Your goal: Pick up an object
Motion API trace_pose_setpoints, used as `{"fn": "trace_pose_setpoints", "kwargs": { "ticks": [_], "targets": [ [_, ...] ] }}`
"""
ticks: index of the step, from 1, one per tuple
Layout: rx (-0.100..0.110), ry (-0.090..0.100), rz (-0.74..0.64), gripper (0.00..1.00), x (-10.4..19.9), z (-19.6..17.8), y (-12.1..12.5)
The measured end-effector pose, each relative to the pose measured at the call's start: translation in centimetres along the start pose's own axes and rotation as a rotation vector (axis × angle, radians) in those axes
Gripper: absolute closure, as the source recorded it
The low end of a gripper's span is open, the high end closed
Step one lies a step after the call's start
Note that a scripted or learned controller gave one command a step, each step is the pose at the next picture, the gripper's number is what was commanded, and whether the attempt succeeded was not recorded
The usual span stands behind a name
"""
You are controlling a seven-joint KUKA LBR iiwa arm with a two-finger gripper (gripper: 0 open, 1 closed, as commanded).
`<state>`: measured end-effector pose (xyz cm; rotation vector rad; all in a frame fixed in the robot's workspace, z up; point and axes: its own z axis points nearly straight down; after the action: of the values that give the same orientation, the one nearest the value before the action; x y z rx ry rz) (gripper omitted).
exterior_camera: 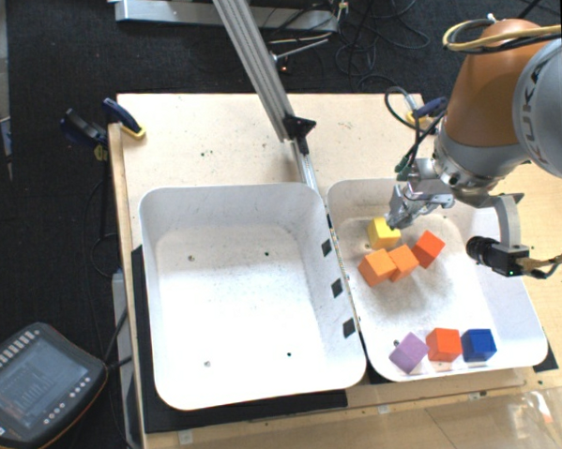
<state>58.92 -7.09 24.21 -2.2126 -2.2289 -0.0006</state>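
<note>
Yellow block (386,231) sitting just under our gripper (400,216), orange blocks (399,259) lying just below-right, we are unable to judge its grip.

The two bins, the left bin (238,296) and the right bin (511,319), look like smooth white plastic with a faint sheen and fine dark speckling, and they sit on a bench top (211,138) of pale, matt, wood-like board. The blocks in the right bin, among them the yellow block (385,230) at about 11 o'clock of the cluster and the purple block (409,352) toward 6 o'clock, have matt, evenly coloured faces like foam or painted wood; which, I cannot tell. The arm (499,85) has a glossy orange band and smooth grey casing, the gripper (407,208) looks like bare grey metal, and the slanted rail (259,65) at 12 o'clock is ribbed, brushed metal
</note>
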Motion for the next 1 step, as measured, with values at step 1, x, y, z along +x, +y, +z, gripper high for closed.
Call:
{"fn": "trace_pose_setpoints", "kwargs": {
  "ticks": [1],
  "targets": [
    [-0.003, 0.001, -0.002, 1.0, 5.79, -0.7, 1.09]
  ]
}}
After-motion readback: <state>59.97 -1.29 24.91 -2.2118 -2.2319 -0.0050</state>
